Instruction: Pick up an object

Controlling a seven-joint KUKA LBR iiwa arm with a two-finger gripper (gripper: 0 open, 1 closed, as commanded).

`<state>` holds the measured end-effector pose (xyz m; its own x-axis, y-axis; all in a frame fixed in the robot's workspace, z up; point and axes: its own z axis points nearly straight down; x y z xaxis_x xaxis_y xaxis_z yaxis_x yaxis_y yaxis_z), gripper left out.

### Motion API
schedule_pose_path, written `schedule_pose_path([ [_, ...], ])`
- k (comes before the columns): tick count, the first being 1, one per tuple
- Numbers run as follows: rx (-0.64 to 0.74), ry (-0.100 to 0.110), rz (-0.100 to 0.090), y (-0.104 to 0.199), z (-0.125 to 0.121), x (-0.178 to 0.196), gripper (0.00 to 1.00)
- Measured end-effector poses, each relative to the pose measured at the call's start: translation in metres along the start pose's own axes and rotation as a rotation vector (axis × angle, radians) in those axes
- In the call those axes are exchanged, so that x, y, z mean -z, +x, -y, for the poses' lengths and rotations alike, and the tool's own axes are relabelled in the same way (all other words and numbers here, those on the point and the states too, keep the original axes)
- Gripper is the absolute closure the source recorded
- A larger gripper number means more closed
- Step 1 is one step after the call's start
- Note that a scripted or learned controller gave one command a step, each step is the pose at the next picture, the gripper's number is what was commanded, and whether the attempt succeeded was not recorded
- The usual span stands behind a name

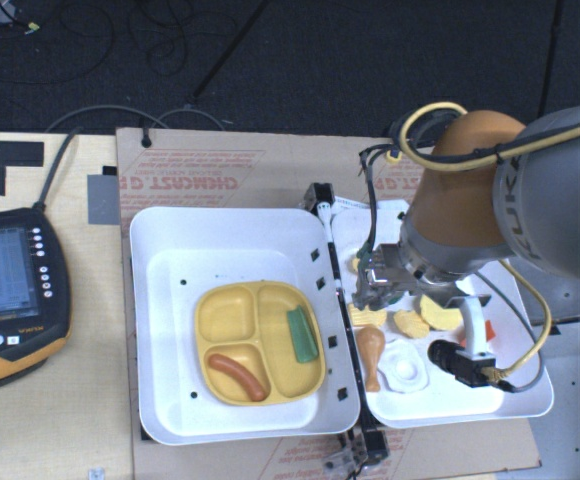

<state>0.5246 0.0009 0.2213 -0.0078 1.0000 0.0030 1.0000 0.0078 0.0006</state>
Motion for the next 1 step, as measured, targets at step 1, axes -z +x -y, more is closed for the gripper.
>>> schedule_pose_path([
  [1,-0.006,-0.003,0.001,0.0048,0.05,0.095,1.0],
])
